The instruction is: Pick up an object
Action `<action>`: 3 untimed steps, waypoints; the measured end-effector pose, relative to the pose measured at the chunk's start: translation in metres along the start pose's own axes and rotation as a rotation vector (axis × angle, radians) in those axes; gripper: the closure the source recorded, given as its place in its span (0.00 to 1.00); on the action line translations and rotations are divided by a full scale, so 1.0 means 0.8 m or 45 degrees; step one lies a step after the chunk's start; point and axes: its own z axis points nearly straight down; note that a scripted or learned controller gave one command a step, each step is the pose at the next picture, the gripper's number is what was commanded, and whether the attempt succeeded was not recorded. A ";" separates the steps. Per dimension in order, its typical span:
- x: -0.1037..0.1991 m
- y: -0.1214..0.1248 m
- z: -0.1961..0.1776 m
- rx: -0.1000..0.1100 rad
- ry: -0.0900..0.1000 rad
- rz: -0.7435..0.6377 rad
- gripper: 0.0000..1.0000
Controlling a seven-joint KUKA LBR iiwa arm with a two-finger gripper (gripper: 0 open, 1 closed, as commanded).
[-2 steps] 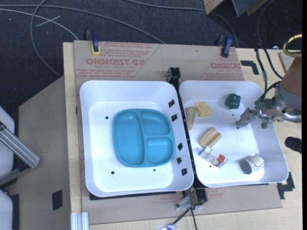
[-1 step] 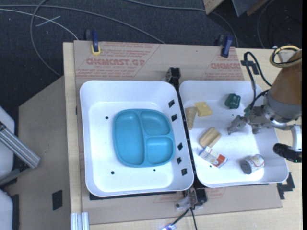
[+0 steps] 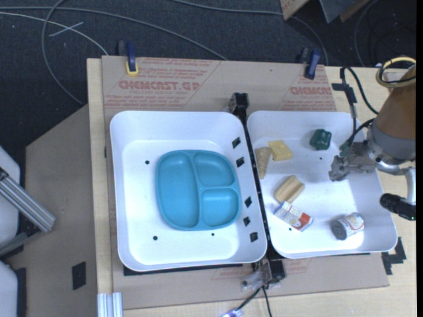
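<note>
The right bin holds several small objects. A dark green block lies near its far edge, a yellow piece and a tan wedge sit at its left side, and a tan block lies near the middle. A small red and white carton and a grey and white can on its side rest toward the front. My gripper hangs over the right part of this bin, right of the tan block and below the green block, with nothing seen between its fingers.
The left bin carries a blue three-compartment plate. A black clip strip runs between the bins. Blue clamps hold the cardboard base at the far edge. Cables trail by the arm.
</note>
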 end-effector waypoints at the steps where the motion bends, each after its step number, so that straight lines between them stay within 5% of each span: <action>1: -0.001 0.001 -0.081 -0.007 -0.005 -0.001 1.00; 2: -0.001 0.002 -0.096 -0.003 -0.003 -0.002 1.00; 3: 0.061 -0.010 -0.091 0.004 0.003 -0.006 1.00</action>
